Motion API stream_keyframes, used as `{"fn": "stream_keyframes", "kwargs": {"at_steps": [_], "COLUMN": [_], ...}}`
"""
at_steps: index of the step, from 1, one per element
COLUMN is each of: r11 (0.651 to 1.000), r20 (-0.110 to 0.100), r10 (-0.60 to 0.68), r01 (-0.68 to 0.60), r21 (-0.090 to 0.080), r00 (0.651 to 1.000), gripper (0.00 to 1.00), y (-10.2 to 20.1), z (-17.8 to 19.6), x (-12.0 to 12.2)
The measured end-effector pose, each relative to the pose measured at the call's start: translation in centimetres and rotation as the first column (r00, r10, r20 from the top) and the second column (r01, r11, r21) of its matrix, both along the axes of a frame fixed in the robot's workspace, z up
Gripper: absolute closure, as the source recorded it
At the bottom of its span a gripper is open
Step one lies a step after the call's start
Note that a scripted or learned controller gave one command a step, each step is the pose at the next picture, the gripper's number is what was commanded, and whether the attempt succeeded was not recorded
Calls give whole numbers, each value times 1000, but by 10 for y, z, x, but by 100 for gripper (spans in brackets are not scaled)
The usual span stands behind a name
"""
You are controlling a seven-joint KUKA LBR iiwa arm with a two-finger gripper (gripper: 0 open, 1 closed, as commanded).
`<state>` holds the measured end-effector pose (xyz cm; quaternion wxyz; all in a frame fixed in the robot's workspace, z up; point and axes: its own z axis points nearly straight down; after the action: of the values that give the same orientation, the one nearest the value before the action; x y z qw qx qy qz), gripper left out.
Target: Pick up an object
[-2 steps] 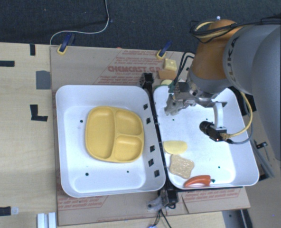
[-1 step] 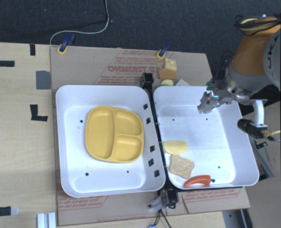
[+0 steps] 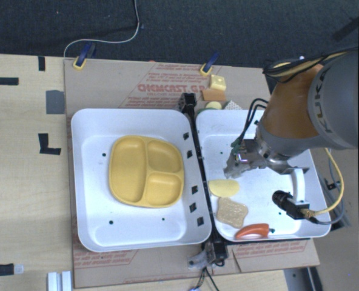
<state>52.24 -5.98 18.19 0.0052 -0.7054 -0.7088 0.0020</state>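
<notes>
In the right bin (image 3: 301, 232) lie a pale yellow oval piece (image 3: 224, 188), a tan bread-like square (image 3: 232, 212) and an orange-red carrot-like piece (image 3: 252, 230). My gripper (image 3: 237, 164) hangs low over that bin, just above and to the right of the yellow piece. I see nothing held in it. The grey arm with its orange band reaches in from the right and covers much of the bin's upper part.
The left bin (image 3: 88, 223) holds a yellow divided plate (image 3: 146, 170). A black divider (image 3: 195, 162) runs between the bins. Behind the bins sit a yellow block (image 3: 215, 88) and a small pale round item (image 3: 213, 105). A black fitting with cable (image 3: 288, 205) hangs near the right bin's lower right.
</notes>
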Motion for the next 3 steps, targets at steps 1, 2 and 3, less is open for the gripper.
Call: {"fn": "stream_keyframes", "kwargs": {"at_steps": [1,2,3], "r11": [1000,1000,1000], "r20": [8,6,22], "r10": [-4,-8,2], "r01": [4,8,-2], "r21": [-4,-6,-5], "r00": [1000,1000,1000], "gripper": [0,0,0], "y": [-4,-49,-9], "z": [2,-95,9], "x": [3,23,75]}}
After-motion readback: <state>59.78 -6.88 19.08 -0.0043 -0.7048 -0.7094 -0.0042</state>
